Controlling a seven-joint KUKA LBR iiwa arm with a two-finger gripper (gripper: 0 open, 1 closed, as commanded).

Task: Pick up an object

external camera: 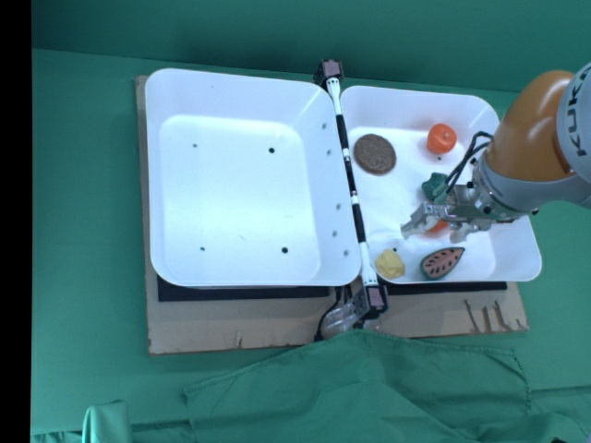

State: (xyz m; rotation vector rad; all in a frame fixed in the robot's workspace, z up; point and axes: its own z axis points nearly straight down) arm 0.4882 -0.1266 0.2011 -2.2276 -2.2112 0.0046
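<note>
A small dark green object (432, 188) lies in the right bin (517, 264), touching the gripper (434, 225) of the KUKA arm (540, 146), which reaches in from the right and hangs low over the bin's middle. Whether the fingers are open or closed cannot be told from here; a scrap of orange (436, 226) shows under the gripper, too hidden to name. Near the bin's front wall sit a watermelon slice toy (442, 263) and a yellow block (390, 265), close together but apart. A round brown disc (374, 153) lies near the dividing edge, and an orange ball-like toy (441, 138) sits toward the back, each with open floor around it. The left bin (166, 118) adjoins it along a black-and-white rod (347, 164). Both bins rest on cardboard (231, 335) atop the green-draped desk (83, 201). The arm covers the bin's right rim.
</note>
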